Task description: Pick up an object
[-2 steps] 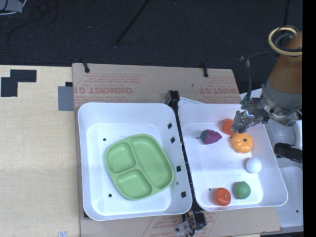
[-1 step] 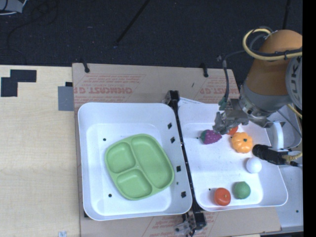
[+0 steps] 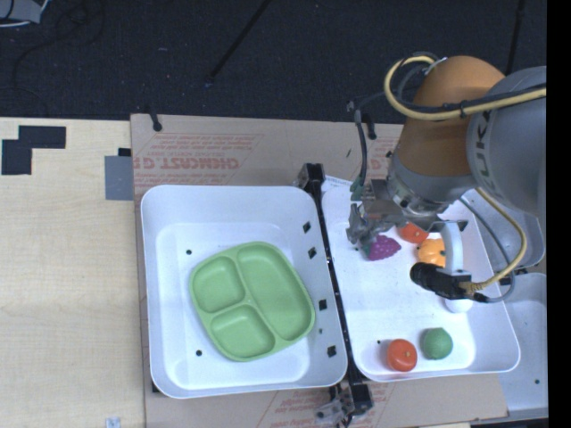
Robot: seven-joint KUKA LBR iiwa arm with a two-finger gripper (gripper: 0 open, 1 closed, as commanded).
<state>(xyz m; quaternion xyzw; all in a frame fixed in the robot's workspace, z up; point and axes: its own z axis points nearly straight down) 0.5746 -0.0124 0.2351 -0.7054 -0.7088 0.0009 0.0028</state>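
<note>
My gripper (image 3: 360,231) hangs low over the upper left part of the right bin (image 3: 500,353), under the grey arm with its orange band. Just to its right a purple object (image 3: 385,248) lies on the bin floor, touching or nearly touching the gripper's tip. Whether it sits inside the gripper I cannot tell. A red-orange object (image 3: 412,234) and an orange-yellow one (image 3: 431,252) lie a little further right, partly hidden by the arm. Near the bin's front edge sit a red tomato-like object (image 3: 402,355) and a green ball (image 3: 436,342).
The left bin (image 3: 165,239) holds a green divided plate (image 3: 252,300). A black divider (image 3: 326,275) runs between the two bins. A black and white fitting with a yellow cable (image 3: 443,281) hangs from the arm over the right bin's middle.
</note>
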